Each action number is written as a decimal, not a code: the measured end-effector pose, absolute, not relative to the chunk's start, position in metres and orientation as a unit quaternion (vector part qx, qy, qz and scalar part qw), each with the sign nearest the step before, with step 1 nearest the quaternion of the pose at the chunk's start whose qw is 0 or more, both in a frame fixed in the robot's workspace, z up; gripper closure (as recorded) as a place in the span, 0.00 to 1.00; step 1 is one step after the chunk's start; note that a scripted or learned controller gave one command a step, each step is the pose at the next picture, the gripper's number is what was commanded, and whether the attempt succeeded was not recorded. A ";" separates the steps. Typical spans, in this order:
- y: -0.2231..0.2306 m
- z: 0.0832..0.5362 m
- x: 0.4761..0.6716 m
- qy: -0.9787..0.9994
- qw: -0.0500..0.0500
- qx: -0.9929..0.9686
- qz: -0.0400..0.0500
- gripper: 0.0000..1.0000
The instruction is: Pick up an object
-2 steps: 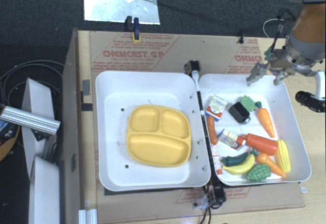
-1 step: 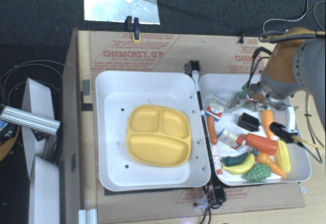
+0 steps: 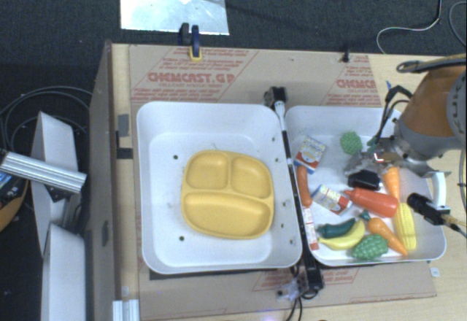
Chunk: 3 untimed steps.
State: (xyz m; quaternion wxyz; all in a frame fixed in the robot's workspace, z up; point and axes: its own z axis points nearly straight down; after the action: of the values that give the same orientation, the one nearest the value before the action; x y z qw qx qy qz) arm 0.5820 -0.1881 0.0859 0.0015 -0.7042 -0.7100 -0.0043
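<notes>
Two white bins side by side: left bin (image 3: 157, 166) with yellow divided tray (image 3: 226, 193); right bin (image 3: 430, 239) with toy food — carrot (image 3: 373, 202), banana (image 3: 343, 238), corn (image 3: 404, 225). Gripper (image 3: 367, 164) low over right bin, just above carrot — finger state: cannot tell.

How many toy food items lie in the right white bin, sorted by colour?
Orange: 4, e.g. large orange plastic carrot
Green: 3, e.g. round green bumpy toy
Yellow: 2, plastic banana and corn cob
White-red packets: 2, e.g. small carton
Total: 11
</notes>
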 end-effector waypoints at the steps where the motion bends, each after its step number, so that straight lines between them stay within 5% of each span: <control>1: -0.141 0.084 0.541 -0.708 0.000 -0.706 -0.001 0.00; 2: -0.149 0.092 0.619 -0.709 -0.002 -0.706 -0.001 0.00; 3: -0.158 0.084 0.581 -0.708 0.000 -0.707 0.000 0.00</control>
State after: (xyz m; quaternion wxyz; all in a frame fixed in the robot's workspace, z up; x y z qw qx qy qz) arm 0.5809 -0.1576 0.0841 -0.0004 -0.7066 -0.7076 -0.0001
